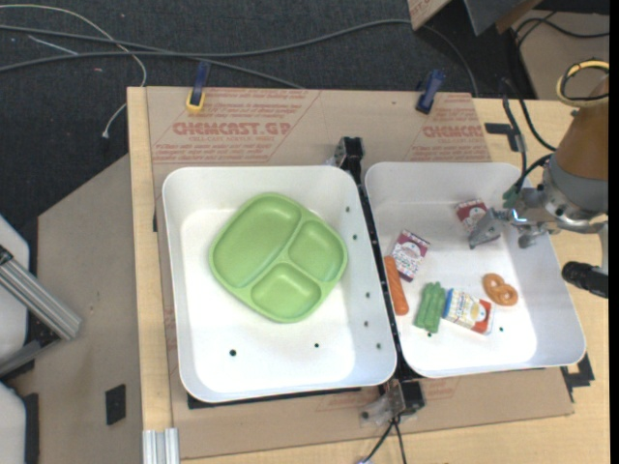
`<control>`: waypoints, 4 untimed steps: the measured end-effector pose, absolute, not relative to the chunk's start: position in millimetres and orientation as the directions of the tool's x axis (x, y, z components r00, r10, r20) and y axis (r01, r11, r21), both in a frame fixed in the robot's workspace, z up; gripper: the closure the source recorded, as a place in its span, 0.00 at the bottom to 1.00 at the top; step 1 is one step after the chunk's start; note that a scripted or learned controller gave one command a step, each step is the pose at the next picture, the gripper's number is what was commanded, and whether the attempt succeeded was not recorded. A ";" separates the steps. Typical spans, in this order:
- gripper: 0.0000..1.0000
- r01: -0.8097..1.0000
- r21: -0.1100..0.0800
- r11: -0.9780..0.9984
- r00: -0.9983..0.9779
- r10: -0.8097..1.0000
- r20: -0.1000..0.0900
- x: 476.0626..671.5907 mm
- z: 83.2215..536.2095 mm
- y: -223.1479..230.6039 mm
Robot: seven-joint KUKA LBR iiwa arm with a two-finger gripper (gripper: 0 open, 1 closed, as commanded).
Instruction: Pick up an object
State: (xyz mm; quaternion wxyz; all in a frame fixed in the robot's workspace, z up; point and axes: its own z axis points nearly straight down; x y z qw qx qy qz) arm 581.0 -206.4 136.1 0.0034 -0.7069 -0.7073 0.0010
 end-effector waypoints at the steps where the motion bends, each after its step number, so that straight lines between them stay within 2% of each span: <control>1: 0.00 1.000 -0.005 0.000 0.000 1.000 0.003 580.5 83.5 -205.5; 2: 1.00 1.000 0.001 0.001 -0.001 1.000 0.001 582.3 98.1 -205.9; 3: 1.00 1.000 0.007 0.000 0.000 1.000 -0.003 587.4 151.1 -216.2; 4: 1.00 1.000 0.006 0.001 -0.001 1.000 -0.002 583.6 214.4 -218.0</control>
